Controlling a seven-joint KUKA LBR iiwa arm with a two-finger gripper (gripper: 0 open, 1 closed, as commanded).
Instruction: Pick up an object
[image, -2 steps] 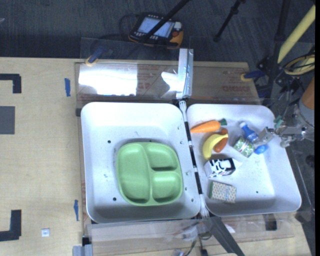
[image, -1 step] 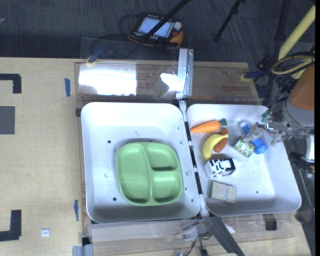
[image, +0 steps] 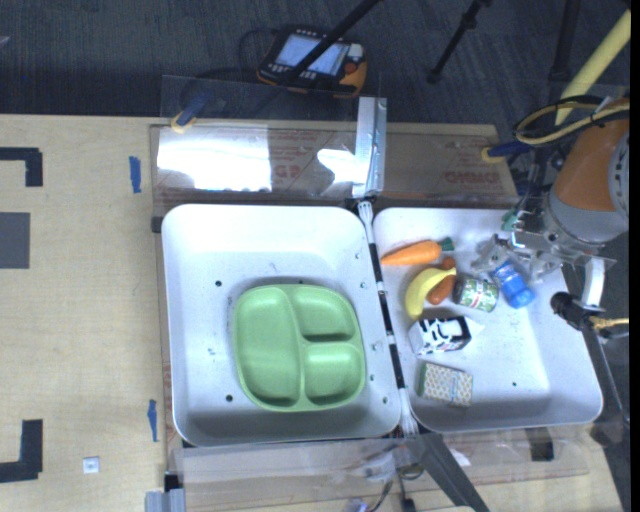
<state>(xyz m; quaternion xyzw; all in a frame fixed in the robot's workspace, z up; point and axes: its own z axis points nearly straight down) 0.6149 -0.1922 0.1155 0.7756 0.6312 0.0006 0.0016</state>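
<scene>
Pale wooden desk, marked with black tape corners and blue tape strips; behind it a dark grey floor, a lit handheld screen lying there.

Grey rounded arm: smooth casing with a pale sheen. Broad orange band wraps it above the wrist. Looped yellow cable runs beside the band, with a dark lead alongside. Silvery metal hand: angular, bare metal plates, finer fittings too small to tell.

The green tray looks like smooth, matt plastic. The left bin and right bin are glossy white plastic. The surface is pale wood.
</scene>
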